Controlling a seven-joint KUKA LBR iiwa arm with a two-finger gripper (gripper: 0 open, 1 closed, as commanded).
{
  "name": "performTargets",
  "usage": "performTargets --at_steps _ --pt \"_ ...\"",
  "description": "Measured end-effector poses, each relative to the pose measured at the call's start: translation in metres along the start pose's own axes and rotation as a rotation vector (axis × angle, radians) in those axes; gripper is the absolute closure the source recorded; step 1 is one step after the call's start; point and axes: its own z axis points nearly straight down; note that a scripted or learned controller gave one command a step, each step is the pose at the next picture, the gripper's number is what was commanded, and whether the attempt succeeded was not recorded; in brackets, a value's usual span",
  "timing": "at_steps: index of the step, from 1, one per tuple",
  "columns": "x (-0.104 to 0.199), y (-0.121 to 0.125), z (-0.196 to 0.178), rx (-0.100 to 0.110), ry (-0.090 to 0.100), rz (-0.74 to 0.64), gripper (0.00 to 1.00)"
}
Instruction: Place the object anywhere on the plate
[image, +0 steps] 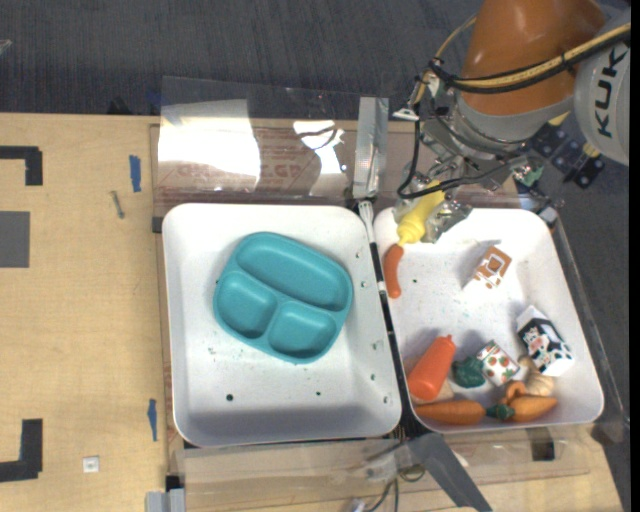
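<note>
- Sitting in the left bin (190, 400), the teal plate (284, 295) lies a little toward that bin's 12 o'clock side, with three compartments and nothing on it.
- Lying along the right bin (575, 330)'s 9 o'clock wall, a small red piece (393, 272) rests loose.
- Hanging at the right bin's 11 o'clock corner, the gripper (432, 215) appears closed on the yellow object (416, 219), which shows between its fingers just above the bin floor.
- Clustering at the right bin's 6 o'clock edge are an orange bottle (432, 367), a carrot (449, 410) and small cartons, untouched.
- Judging by this, the pick looks done and the carry is in hand; the next move calls for lifting over the dividing walls, travelling toward 9 o'clock, then releasing above the plate.
</note>
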Motion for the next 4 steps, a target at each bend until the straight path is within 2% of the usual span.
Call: performTargets --at_steps 1,2,3,4 --pt "-0.032 0.096 0.007 -0.004 0.003 -0.158 1.00" --pt "0.006 0.118 -0.058 0.001 -0.001 -0.626 1.00" --pt "0.043 0.121 -0.077 -0.004 0.002 -0.927 1.00" --pt "0.126 0.100 -0.003 -0.010 0.005 -1.034 1.00"
